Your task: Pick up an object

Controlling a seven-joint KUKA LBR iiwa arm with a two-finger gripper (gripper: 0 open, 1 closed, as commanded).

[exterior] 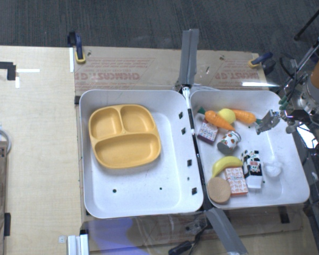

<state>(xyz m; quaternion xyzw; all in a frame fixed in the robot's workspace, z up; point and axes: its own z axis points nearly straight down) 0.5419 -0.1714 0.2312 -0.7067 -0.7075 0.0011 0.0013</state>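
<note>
My gripper (268, 122) hangs over the right part of the right bin (292, 195), just right of an orange carrot (244, 116). Nothing is visibly in its grasp. West of it lie a second carrot (218, 121), a yellow lemon (226, 114), a small purple-white box (207, 133) and a small round can (229, 139). Nearer the front sit a banana (226, 164), a brown round cookie (219, 190), a red-and-white carton (236, 181), a black-and-white cow-patterned item (251, 163) and a white lump (274, 169).
The left bin (133, 195) holds a yellow divided plate (125, 136). A grey divider post (189, 57) rises between the bins at the back. Clamps (77, 49) and cardboard lie behind the bins. The arm's wrist and cables (303, 105) crowd the right edge.
</note>
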